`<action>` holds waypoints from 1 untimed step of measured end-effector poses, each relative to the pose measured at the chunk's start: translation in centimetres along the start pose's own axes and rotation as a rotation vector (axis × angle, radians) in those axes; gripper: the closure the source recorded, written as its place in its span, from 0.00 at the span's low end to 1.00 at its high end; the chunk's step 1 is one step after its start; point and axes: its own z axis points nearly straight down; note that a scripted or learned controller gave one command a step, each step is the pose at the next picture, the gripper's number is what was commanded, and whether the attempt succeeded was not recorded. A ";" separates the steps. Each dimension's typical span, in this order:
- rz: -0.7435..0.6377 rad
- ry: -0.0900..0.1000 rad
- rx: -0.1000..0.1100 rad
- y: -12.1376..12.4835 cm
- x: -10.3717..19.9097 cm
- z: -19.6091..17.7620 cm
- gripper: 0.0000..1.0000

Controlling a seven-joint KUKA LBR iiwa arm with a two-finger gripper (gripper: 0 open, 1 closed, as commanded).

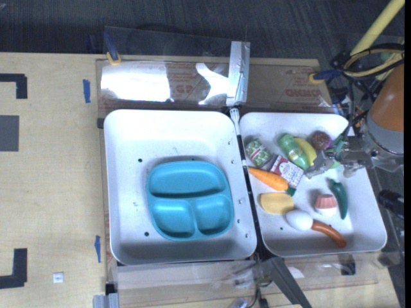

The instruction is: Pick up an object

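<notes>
White bin [372, 236], toy food, labels unreadable

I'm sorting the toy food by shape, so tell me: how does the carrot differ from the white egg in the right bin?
The carrot is orange with a green end; the egg is plain white. The carrot is long and tapered, the egg short and rounded. The carrot lies near the right bin's left wall, the egg nearer its front edge. Both lie loose in that bin, apart from the gripper.
</notes>
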 end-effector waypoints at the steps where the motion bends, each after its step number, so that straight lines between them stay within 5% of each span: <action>1: -0.148 0.000 0.003 2.6 4.6 9.5 0.00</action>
